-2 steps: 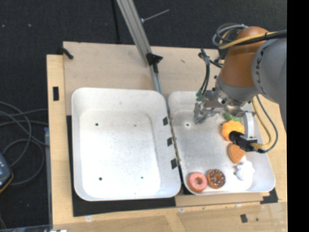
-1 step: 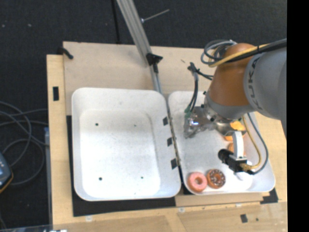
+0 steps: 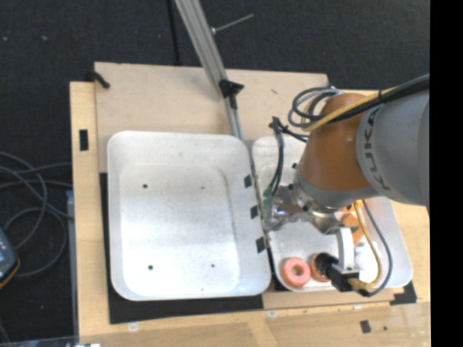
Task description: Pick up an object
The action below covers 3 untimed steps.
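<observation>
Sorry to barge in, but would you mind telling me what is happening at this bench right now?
The KUKA arm is reaching from the right down into the right bin, trying to pick up an object. Its wrist covers much of that bin. At the bin's near end lie a pink ring-shaped object and a smaller orange one beside it. Nothing can be seen held. The left bin sits alongside.

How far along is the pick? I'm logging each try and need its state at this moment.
Done: the arm has reached over the right bin, where a pink ring and an orange piece lie near the front edge. In hand: nothing that can be seen; the wrist hides the gripper. Left: the grasp and lift, since both things lie on the bin floor. The left bin plays no part so far.
</observation>
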{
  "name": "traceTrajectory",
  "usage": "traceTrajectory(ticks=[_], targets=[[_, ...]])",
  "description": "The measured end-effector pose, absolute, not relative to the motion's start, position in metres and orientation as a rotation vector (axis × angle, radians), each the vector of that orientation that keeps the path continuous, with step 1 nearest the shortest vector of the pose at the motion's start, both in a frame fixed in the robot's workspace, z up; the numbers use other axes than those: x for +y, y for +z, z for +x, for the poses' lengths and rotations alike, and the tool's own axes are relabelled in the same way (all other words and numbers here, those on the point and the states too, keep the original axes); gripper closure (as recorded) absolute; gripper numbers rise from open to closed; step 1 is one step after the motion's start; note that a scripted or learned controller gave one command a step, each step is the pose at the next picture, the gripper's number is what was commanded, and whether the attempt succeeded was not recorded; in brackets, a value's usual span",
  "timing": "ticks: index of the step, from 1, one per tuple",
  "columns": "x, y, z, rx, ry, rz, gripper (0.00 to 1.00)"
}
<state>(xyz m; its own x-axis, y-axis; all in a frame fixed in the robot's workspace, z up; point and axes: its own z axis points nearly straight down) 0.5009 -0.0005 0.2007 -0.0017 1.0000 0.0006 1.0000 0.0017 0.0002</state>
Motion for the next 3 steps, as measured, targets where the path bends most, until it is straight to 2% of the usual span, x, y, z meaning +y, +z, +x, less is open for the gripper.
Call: traceTrajectory(ticks=[1, 3], targets=[[0.02, 0.201, 0.489, -2.223, -0.001, -2.22, 1.0], [-0.038, 0.201, 0.497, -2.22, 0.0, -2.224, 1.0]])
